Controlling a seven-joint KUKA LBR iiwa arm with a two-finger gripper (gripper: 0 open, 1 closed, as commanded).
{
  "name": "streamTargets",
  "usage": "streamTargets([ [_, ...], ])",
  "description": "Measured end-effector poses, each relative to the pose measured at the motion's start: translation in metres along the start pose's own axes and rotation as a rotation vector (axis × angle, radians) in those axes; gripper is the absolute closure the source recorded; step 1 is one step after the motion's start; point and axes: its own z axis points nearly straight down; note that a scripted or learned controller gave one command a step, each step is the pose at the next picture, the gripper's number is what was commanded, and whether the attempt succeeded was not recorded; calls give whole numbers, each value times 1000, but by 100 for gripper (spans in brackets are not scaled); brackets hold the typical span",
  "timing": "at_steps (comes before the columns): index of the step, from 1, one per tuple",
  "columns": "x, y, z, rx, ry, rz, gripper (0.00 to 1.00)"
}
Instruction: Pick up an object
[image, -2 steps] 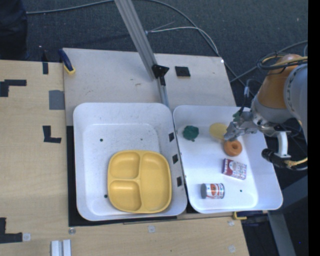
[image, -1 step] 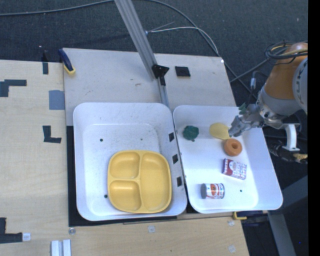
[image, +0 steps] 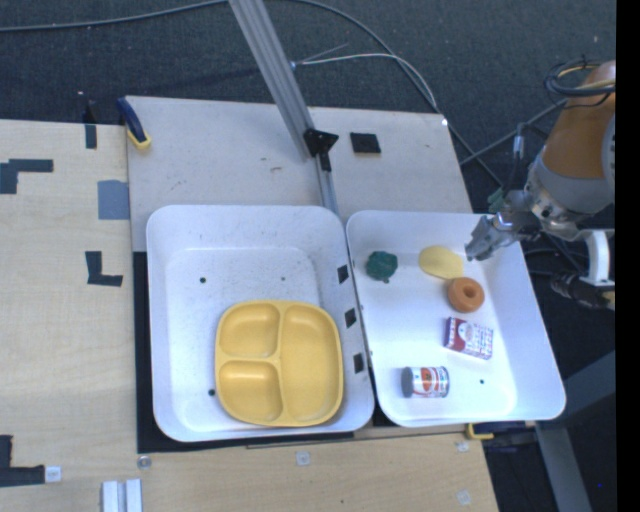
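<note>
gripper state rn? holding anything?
Gripper: cannot tell whether open or closed at this resolution. Nothing visible in it; it sits over the right bin, just right of the yellow object.

Both white bins (image: 160, 300) are viewed from a single fixed camera set above the bench (image: 60, 330), angled downward, at moderate distance.

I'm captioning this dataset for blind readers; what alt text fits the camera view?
A robot arm's hand hovers over the right bin beside a pale yellow object, near a brown donut, a green object, a small red-and-white box and a can. The left bin holds a yellow divided plate.
</note>
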Motion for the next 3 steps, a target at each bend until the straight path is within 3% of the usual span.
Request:
streamTargets([
  [1, 4, 5, -43, 0, 0, 0, 100],
  [3, 116, 10, -35, 5, 2, -3, 100],
])
